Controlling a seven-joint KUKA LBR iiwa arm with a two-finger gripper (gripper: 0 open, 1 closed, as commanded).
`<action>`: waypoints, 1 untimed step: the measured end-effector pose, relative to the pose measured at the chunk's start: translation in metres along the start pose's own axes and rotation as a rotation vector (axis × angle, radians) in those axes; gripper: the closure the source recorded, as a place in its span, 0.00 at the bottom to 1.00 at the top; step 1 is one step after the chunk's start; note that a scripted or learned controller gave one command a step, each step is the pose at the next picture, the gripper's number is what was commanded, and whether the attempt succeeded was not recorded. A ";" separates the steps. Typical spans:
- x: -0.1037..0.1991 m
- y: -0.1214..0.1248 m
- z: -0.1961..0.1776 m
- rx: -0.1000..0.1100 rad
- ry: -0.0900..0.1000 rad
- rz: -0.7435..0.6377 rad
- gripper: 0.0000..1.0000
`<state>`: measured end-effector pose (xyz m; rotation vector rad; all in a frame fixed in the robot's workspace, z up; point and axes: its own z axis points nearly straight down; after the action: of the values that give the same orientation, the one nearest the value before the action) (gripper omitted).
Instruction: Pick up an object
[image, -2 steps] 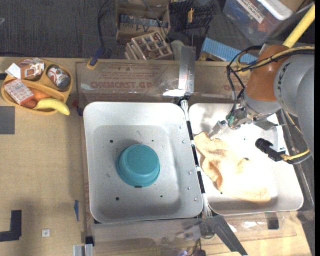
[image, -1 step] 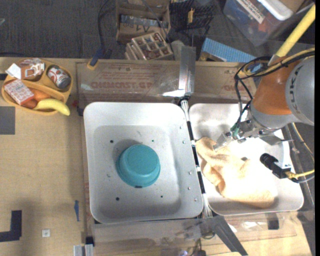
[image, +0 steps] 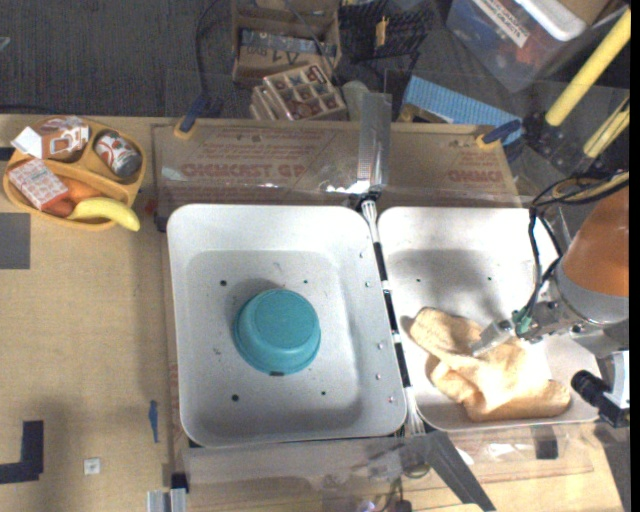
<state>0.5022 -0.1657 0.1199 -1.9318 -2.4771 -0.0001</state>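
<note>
Gripper (image: 497, 338) is sitting low over the right bin (image: 450, 232), tip touching the crumpled tan cloth (image: 480, 375) near its upper fold. Can't tell how far the fingers are spread or whether they're pinching fabric. I'd be pressing into a raised fold before closing, then lifting straight. Teal bowl (image: 278, 331) is sitting upside down in the left bin (image: 200, 240), untouched.

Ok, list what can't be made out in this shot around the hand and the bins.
- Hand: too small and blurred over the tan cloth to tell whether it grips anything.
- Arm: cut off by the right edge.
- Cloth: its far side is partly covered by the hand.
- Teal bowl in the left bin: upside down, its inside hidden.
</note>
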 end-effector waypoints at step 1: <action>0.015 0.018 0.031 -0.006 -0.002 -0.083 0.00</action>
<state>0.5160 -0.1468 0.0893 -1.8307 -2.5595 -0.0055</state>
